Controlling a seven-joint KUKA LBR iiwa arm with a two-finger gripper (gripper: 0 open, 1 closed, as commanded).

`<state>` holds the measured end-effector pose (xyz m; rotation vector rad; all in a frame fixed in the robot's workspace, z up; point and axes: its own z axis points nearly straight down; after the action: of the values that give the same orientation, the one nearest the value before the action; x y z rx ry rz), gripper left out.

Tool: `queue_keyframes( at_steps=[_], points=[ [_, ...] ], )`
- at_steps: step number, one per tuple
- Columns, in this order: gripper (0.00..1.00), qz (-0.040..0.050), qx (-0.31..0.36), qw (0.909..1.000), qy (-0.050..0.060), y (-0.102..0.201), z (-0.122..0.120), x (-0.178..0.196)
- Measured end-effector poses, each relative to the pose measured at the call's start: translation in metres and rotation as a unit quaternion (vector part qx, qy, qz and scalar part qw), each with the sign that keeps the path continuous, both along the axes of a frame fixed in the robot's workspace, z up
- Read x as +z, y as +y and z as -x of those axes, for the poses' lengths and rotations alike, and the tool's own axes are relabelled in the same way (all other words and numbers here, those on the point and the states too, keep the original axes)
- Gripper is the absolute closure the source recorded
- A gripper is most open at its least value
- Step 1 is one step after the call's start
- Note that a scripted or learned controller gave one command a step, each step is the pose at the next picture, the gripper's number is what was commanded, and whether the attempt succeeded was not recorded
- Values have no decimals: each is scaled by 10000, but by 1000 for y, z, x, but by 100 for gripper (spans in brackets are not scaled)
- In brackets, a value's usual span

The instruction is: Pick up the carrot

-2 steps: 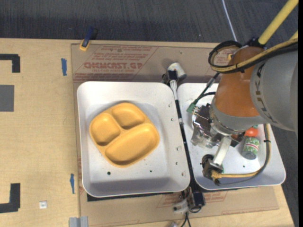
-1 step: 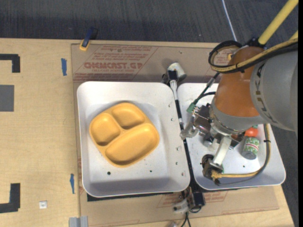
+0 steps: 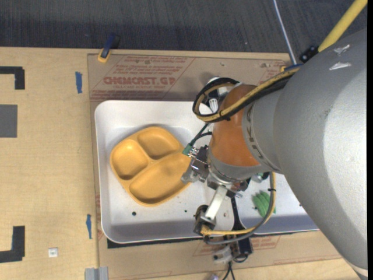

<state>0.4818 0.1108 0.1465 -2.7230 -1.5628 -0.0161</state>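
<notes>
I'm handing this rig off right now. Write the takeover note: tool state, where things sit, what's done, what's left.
Tool: the arm reaches in from the right and hangs low over the white bin, just right of the yellow divided plate. Its wrist blocks the tip, so I can't judge its state.
Things: the plate lies in the bin's left half. Something green pokes out from under the arm near the bin's lower right; it might be the carrot's leafy top, but I can't confirm.
Done: no lift visible.
Left: locate the carrot, grasp it, raise it.
</notes>
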Motion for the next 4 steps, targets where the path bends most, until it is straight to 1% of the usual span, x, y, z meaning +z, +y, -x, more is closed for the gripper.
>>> queue_keyframes(
  at_steps=[1,2,3,4],
  points=[
    [0,-57,575,9983,19,24,-28,-58],
    [100,-21,561,9984,-11,21,-29,-48],
    [100,32,295,9995,45,-2,-25,43],
    [100,30,-79,9999,66,67,3,20]
  ],
)
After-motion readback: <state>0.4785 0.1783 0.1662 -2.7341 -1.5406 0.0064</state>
